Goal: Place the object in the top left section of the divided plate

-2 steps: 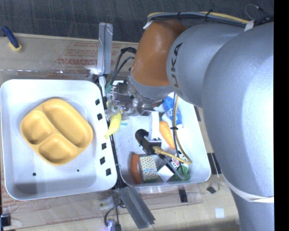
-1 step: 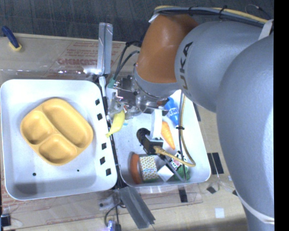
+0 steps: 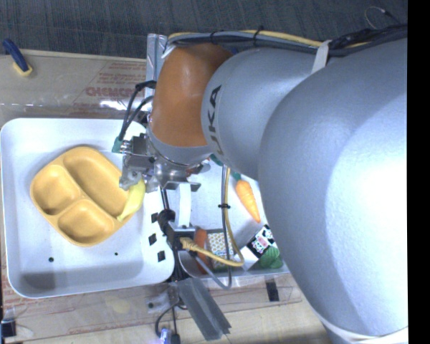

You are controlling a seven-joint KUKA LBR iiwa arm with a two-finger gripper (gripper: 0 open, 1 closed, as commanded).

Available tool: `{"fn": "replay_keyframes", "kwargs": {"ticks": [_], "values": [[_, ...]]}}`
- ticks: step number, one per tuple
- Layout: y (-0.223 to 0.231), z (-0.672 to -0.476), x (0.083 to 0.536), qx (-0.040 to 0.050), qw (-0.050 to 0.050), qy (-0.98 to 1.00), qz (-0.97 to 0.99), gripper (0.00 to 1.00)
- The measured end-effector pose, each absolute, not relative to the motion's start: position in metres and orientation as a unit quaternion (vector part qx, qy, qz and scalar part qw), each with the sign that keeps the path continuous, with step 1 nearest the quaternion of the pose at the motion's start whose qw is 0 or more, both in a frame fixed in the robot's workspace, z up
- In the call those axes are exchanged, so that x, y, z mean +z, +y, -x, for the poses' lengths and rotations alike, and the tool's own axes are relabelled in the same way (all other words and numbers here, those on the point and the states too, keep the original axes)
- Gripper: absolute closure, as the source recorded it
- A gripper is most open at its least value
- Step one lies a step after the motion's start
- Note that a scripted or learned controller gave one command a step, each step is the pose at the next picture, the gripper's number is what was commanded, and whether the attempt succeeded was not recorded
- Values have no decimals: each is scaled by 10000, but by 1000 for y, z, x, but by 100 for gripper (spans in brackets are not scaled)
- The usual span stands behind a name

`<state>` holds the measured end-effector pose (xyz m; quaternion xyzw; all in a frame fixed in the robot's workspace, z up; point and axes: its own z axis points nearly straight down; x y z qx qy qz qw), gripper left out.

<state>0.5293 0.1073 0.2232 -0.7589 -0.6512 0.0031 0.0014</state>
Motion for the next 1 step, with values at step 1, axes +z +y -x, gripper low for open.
{"fn": "replay_keyframes", "kwargs": {"ticks": [1], "values": [[94, -518, 301, 9, 7, -5675, 8234, 100]]}}
